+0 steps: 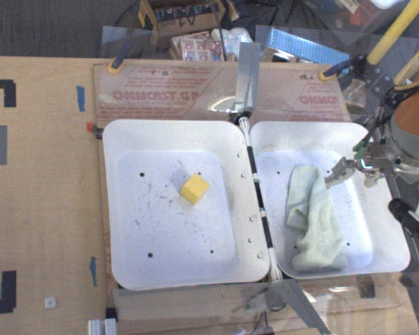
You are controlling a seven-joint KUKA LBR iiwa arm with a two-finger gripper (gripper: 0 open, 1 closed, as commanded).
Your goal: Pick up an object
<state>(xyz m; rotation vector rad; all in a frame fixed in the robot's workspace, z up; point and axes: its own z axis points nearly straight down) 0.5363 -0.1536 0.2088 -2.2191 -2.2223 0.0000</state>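
Reaching in from three o'clock, the grey two-finger gripper [350, 169] is seen with its fingers spread apart and nothing between them, poised above the right shallow white bin [384, 257] just beside the crumpled pale green cloth [311, 218]. The limp fabric could be pinched too shallowly and slip free when lifted. The small yellow foam block [194, 188] lies in the left shallow white bin [126, 257], well apart toward nine o'clock.
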